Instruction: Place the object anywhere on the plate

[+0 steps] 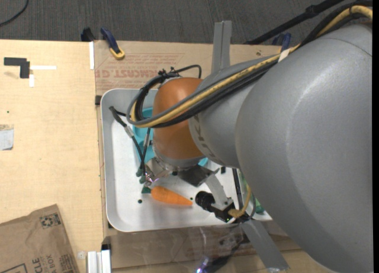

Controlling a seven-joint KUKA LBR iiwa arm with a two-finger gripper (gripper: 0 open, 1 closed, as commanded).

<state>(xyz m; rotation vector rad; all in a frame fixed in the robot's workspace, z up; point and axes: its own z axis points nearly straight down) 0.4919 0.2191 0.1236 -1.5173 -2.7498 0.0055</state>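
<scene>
The jaws (149,177) hang low in the white bin (118,165) under the orange wrist band (174,118); whether they are spread or pressed together cannot be told, since the arm's bulk and cables hide most of them. The carrot (170,196) lies flat on the bin floor, just beside and below the jaws toward the bin's near edge, its thick end nearest them and its tip pointing toward the bin's right side. It may touch the tip of the jaws, but nothing shows it pinched between them. A teal piece (140,132), possibly the plate, peeks out behind the wrist near the bin's far left corner. The grey arm (308,129) covers the right part of the desk (47,147).
</scene>
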